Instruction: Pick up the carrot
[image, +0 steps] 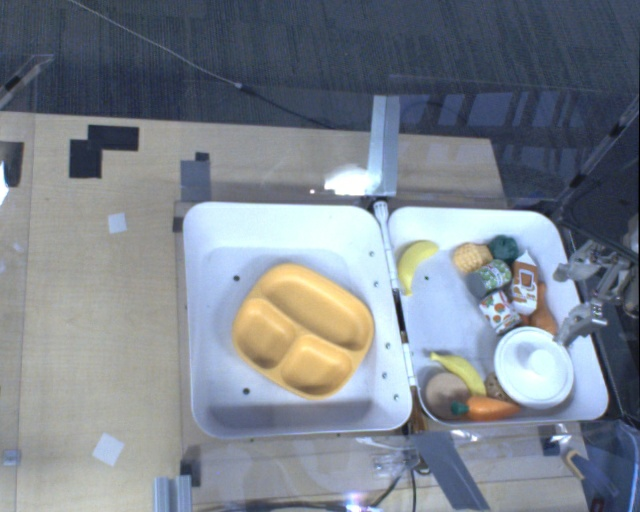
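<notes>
Beside the white bowl (535, 366), the carrot (488, 407) touches a banana (460, 371); gripper (590, 290) jaw state indeterminate; mis-grasp likely.

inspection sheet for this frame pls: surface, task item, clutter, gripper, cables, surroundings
Surface: two white bins side by side, left bin, right bin.
Job's things: carrot lying at the right bin's near edge, beside a white bowl.
Clutter: yellow divided plate in left bin; two bananas, small food items.
Gripper: gripper at the right bin's right rim, apart from the carrot.
Cables: cable below the bins.
Surroundings: wooden bench, black markers.
</notes>
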